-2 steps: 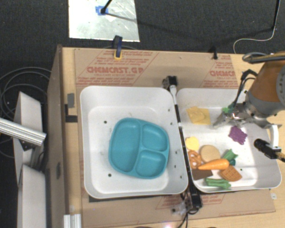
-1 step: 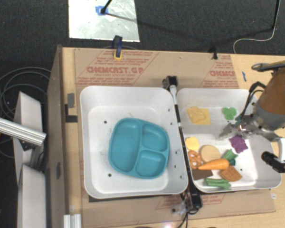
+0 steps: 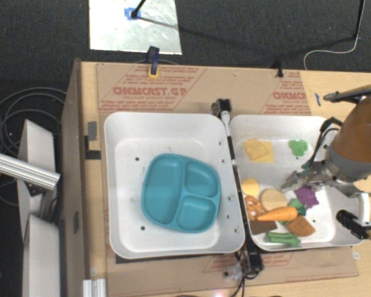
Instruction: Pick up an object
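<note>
The right bin (image 3: 278, 121) holds toy food. A yellow cheese slice (image 3: 259, 150) and a green leafy piece (image 3: 298, 146) lie toward its back. Crowded at the front are an orange carrot (image 3: 277, 214), a tan round piece (image 3: 273, 198), a purple piece (image 3: 307, 196), a brown cracker (image 3: 301, 227), a green bean pod (image 3: 284, 239) and an orange pretzel (image 3: 252, 206). My gripper (image 3: 300, 178) hangs low over the right half of this bin, just above the purple piece and right of the tan round. I see nothing held in it.
The left bin (image 3: 130, 135) holds a teal divided plate (image 3: 180, 192). A black divider clip (image 3: 222, 109) sits between the bins at the back. The arm's orange band (image 3: 358, 135) covers the right bin's far right side. Cardboard surrounds both bins.
</note>
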Robot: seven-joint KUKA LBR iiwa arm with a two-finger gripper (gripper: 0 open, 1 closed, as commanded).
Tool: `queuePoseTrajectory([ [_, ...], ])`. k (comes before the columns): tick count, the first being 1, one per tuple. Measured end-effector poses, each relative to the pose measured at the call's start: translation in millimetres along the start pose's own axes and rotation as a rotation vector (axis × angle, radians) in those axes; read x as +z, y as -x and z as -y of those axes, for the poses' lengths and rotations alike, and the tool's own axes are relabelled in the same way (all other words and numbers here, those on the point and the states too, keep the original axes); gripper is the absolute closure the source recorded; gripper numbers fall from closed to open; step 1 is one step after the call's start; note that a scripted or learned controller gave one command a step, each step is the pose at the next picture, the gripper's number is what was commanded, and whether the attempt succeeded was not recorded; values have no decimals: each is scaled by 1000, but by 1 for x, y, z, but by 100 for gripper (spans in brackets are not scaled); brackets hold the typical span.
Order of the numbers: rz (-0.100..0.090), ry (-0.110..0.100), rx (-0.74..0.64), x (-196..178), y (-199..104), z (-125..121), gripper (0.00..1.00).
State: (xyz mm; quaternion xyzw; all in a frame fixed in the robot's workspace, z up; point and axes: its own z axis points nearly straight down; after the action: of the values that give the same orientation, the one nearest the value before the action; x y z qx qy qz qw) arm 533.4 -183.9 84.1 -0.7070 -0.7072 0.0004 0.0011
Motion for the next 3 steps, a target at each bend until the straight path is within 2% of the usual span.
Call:
queuePoseTrajectory([
  [1, 2, 5, 0, -34, 2, 10, 0],
  [2, 6, 9, 1, -1, -1, 46, 0],
  [3, 3, 9, -7, -1, -7, -16, 0],
])
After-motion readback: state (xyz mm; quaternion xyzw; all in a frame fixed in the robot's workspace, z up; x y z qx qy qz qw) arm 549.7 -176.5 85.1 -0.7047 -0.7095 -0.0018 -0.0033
